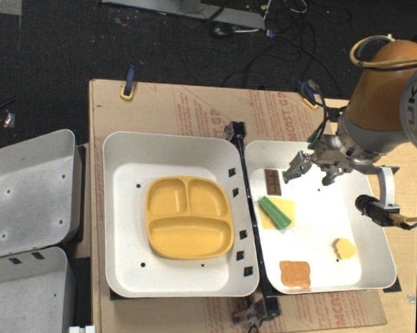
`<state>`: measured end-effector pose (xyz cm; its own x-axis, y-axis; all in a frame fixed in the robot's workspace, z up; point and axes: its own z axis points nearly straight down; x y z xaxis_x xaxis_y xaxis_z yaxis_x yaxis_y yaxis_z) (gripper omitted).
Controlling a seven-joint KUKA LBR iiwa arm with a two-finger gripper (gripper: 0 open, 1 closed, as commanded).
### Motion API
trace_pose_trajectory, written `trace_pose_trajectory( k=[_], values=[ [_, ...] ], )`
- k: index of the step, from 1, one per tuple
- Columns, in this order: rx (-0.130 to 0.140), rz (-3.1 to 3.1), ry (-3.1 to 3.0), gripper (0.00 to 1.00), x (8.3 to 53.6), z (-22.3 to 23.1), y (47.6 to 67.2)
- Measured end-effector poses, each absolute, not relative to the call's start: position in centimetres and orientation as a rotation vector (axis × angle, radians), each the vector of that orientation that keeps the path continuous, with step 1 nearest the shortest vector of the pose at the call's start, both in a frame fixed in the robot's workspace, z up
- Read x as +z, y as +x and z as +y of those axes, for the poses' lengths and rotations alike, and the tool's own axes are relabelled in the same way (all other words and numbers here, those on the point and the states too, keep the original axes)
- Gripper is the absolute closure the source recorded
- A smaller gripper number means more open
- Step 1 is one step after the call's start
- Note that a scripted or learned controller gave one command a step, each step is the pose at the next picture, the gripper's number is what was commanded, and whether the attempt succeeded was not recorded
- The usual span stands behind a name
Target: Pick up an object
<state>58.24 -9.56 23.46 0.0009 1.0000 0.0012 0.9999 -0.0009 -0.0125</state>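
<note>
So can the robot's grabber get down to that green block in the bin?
Probably yes. The gripper hangs open above the right bin, and the green block lies uncovered just below and left of it. The brown piece beside it looks apart.

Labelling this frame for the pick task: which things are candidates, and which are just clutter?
Job:
tool, open, above the right bin
green block
brown bar
orange slab
yellow chunk

Lying about:
yellow divided plate in the left bin
blue clamps
floor cables
</note>
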Motion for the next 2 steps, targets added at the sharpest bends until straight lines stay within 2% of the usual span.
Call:
trace_pose_trajectory(
  k=[1,2],
  values=[
    [0.0,-2.222,-2.22,0.0,24.1,-9.6,58.5],
    [0.005,-2.217,-2.22,0.0,19.3,-9.1,57.6]
  ],
)
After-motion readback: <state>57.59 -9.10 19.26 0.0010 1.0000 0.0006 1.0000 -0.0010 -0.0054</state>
